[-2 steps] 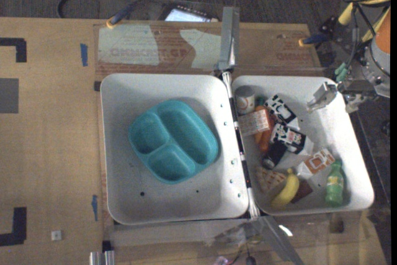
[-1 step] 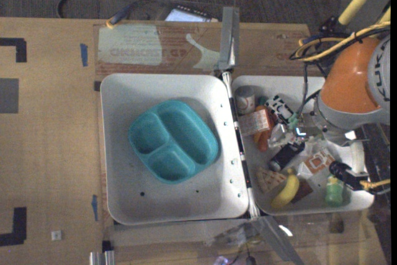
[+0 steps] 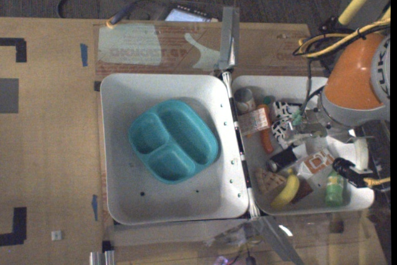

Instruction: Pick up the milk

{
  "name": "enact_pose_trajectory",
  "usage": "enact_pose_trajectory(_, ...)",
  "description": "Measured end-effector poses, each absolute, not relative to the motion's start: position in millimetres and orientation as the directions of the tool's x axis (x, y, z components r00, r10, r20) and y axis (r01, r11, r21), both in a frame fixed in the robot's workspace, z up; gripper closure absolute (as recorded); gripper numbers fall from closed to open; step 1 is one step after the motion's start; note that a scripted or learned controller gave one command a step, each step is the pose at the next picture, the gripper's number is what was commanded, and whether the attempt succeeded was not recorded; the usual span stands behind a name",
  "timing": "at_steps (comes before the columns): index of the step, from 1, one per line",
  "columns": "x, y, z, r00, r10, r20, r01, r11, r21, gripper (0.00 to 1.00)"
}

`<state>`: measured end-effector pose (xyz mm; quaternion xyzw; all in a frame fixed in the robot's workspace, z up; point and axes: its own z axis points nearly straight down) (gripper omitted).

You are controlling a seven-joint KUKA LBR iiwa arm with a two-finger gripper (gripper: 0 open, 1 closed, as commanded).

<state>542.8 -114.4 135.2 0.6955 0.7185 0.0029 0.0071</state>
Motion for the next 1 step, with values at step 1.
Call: enact_pose_trajectory(1,564.4,-64.6,184.7,0.019,1.0,0.0,1.0,-0.019,0.001,1.0)
